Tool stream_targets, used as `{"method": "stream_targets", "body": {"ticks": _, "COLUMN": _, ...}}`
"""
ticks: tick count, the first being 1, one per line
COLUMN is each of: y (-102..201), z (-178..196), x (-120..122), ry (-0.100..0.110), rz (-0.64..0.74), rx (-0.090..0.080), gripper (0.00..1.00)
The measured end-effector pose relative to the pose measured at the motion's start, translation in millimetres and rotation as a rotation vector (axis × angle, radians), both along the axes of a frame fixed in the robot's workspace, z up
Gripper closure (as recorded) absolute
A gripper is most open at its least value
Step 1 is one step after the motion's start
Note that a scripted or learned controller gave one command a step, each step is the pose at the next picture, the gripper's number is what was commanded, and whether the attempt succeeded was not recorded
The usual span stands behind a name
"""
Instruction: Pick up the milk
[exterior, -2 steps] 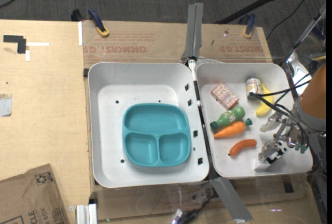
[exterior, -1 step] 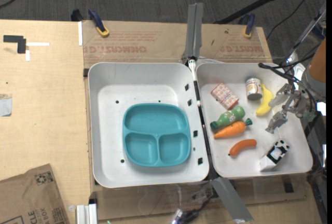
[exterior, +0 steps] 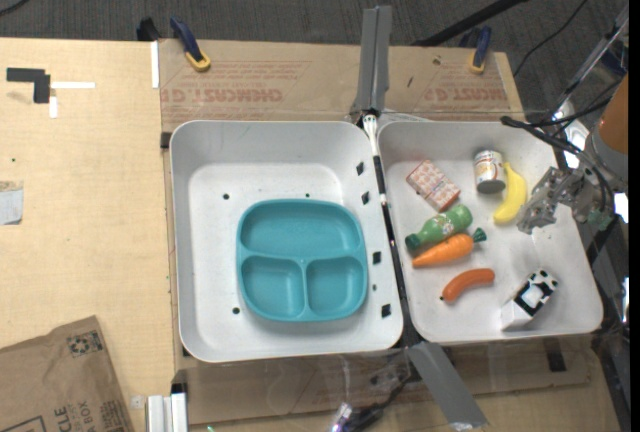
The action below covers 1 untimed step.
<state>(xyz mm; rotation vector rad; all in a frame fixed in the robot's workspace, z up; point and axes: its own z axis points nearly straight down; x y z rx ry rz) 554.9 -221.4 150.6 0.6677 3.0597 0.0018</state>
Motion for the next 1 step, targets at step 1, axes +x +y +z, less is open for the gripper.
{"method": "stream_targets", "body": {"ticks": 1, "y": 0.1, "z": -50.6, "x": 40.2, "ry": 0.006, "rz": -0.135, "rx": 0.001, "gripper": 1.00}}
